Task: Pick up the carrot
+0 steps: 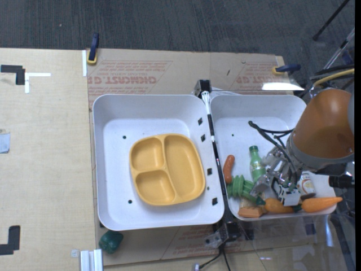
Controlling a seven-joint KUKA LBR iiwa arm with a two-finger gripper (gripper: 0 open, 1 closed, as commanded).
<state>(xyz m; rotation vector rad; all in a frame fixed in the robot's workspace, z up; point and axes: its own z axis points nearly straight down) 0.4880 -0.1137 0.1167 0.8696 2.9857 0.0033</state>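
Observation:
The carrot (pixel 321 203), long, orange and tapered, lies along the front edge of the right bin (pixel 237 117), its tip pointing right. My gripper (pixel 275 176) hangs low over the front half of that bin, just left of and above the carrot's thick end, among the other items. Nothing can be seen held in it. The arm's orange band (pixel 327 123) covers the bin's right side.
Under and beside the gripper lie a green bottle (pixel 255 160), a green leafy toy (pixel 240 186), a red sausage (pixel 228 167) and two orange-brown pieces (pixel 251 212). The left bin (pixel 107 151) holds a yellow divided plate (pixel 167 169). A dark green object (pixel 111 240) rests on the bench.

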